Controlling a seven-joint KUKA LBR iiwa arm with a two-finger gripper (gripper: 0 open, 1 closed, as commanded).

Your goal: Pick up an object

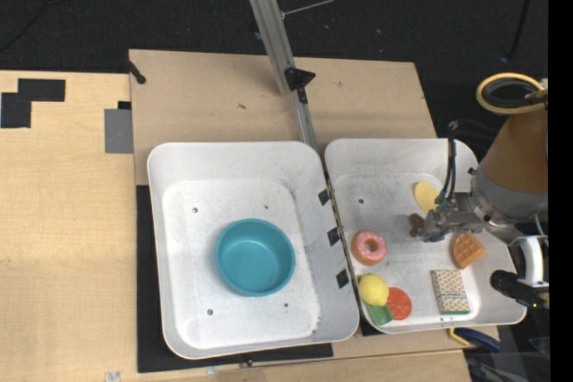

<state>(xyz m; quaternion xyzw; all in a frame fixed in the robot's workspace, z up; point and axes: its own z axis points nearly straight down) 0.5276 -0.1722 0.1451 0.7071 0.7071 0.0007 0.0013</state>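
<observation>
One fixed camera, mounted above the tabletop (358, 94), looks down at a slant. It stands far enough back to take in both white bins whole: the left bin (179, 165) and the right bin (376, 158), side by side, with dark floor beyond the far edge. The arm (519, 165) enters from the right margin of the frame, its jaws over the right bin. A slanted metal rail (269, 13) rises behind the bins.
</observation>
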